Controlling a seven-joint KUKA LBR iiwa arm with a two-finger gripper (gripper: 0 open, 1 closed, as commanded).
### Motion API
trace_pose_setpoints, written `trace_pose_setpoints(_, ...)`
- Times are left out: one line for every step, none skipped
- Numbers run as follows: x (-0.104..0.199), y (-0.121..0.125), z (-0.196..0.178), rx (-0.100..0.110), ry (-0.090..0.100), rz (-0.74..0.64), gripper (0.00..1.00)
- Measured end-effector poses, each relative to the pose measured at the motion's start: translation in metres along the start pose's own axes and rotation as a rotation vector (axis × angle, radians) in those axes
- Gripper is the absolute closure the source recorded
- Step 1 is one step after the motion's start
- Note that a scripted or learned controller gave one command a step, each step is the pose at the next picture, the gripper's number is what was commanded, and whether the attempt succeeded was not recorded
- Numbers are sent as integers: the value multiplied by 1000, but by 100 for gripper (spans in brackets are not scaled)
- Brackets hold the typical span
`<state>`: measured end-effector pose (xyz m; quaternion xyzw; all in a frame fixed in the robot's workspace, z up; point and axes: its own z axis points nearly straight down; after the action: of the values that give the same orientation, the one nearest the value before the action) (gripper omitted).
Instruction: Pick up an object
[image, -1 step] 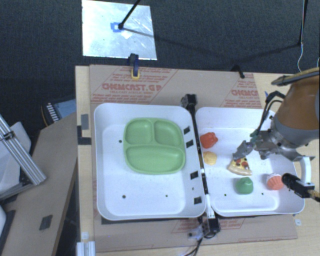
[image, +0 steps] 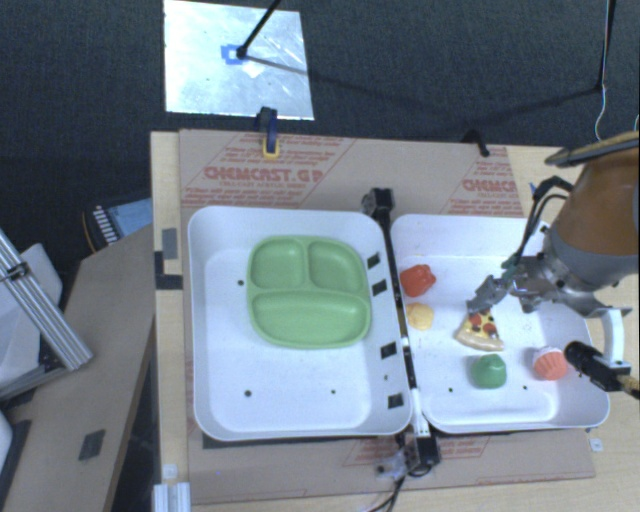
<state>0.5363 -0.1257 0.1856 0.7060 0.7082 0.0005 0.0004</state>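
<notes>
**Desk:** What do you have on the bench, biggest first?

**Me:** I see the bench (image: 330, 160) with its printed brown board, and two white bins side by side on it. The left bin (image: 215, 390) holds a green tray (image: 305, 290) with three compartments, lying flat near the bin's middle. The right bin (image: 520, 405) holds the small pieces.

**Desk:** And the arm?

**Me:** My arm (image: 600, 215) reaches in from the right, orange band above the grey wrist, hanging over the right bin's far right side. The gripper (image: 490, 295) points left and down, just above the pizza slice (image: 480, 330). I cannot tell whether its fingers are spread or pressed together; they read as one dark shape. Nothing shows between them.

**Desk:** Where are the objects?

**Me:** All in the right bin. The slice lies mid-bin, just beside the gripper tip. A green piece (image: 488, 371) sits just in front of it. A pink cupcake (image: 549, 364) sits to the right, near the front wall. An orange-red piece (image: 417, 280) lies near the divider, with a yellow piece (image: 421, 317) just in front of it.
</notes>
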Motion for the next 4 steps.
trace_pose_setpoints(7,-5,60,5,1,1,0)
trace_pose_setpoints(4,-3,99,-5,-6,4,0)
trace_pose_setpoints(4,0,86,-13,-6,3,100)
trace_pose_setpoints(3,5,42,-4,-1,-1,100)
